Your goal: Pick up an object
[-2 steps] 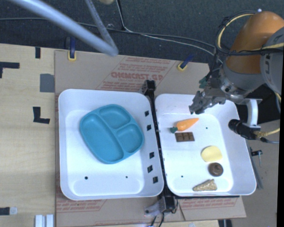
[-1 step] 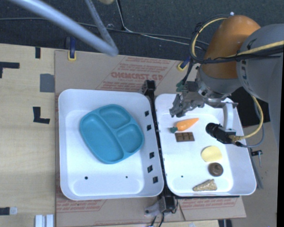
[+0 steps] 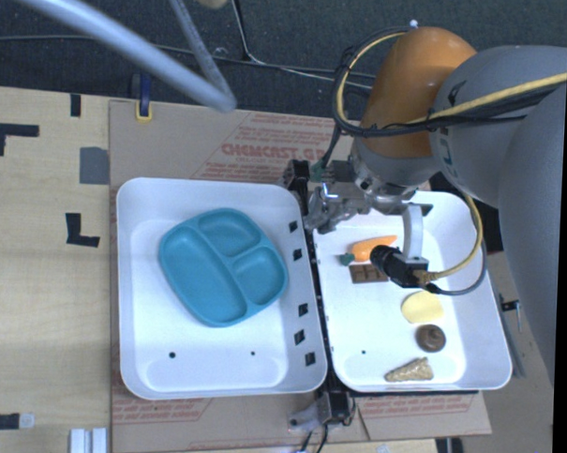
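Note:
In the right bin [image 3: 479, 366] lie several small objects: an orange carrot-like piece [image 3: 372, 245], a brown flat block [image 3: 362, 272], a pale yellow lump [image 3: 421, 307], a dark brown round piece [image 3: 431, 338] and a tan wedge [image 3: 409, 371]. My gripper [image 3: 329, 212] hangs below the orange-banded wrist [image 3: 412, 81], over the bin's upper left corner near the divider. It sits just left of and above the orange piece. Nothing shows held in it.
The left bin [image 3: 137, 355] holds a blue divided plate [image 3: 224, 265]. A black cable with a plug [image 3: 399, 264] runs from the wrist across the right bin. A grey bar [image 3: 113, 37] crosses the top left. Cardboard underlies both bins.

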`<state>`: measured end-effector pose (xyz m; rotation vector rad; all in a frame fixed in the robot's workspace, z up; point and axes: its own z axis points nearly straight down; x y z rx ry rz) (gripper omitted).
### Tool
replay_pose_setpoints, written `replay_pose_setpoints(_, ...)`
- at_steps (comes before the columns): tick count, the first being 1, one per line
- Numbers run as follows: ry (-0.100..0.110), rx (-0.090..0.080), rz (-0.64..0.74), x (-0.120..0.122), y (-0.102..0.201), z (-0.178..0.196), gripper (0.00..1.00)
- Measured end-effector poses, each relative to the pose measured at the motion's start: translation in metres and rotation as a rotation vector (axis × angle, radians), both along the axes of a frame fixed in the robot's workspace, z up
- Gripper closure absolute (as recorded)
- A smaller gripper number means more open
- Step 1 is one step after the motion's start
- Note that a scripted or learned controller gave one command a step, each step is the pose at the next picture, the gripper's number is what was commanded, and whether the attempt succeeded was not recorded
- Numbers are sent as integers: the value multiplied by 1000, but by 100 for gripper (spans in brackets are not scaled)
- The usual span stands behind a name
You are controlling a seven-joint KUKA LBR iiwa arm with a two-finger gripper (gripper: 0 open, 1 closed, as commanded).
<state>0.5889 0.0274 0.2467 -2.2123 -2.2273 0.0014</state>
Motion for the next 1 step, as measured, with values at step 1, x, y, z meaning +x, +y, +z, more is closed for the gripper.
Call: replay_pose_setpoints(1, 1, -1, -1, -5, 58, -10, 100)
